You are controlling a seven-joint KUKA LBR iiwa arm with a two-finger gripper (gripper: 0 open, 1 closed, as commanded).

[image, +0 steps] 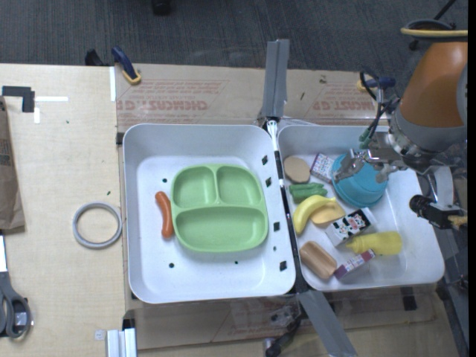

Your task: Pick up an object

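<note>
The right bin (416, 255) holds several objects: a teal pot-like vessel (364, 190), a banana (312, 210), a tan round biscuit (297, 169), a green pod (306, 192), a patterned small box (323, 166), a black-and-white card box (349, 225), a yellow toy (374, 243), a bun (318, 259) and a purple-red packet (354, 265). My gripper (362, 162) hangs over the teal vessel's upper left rim, very close to it or touching it. The wrist hides the gripper's tips. Nothing shows lifted off the bin floor.
The left bin (134, 222) holds a green divided plate (219, 207) and an orange sausage (165, 214) beside it. On the bench to the left lie a tape ring (97, 224) and scissors (13, 314). A blue clamp (126, 64) sits at the back.
</note>
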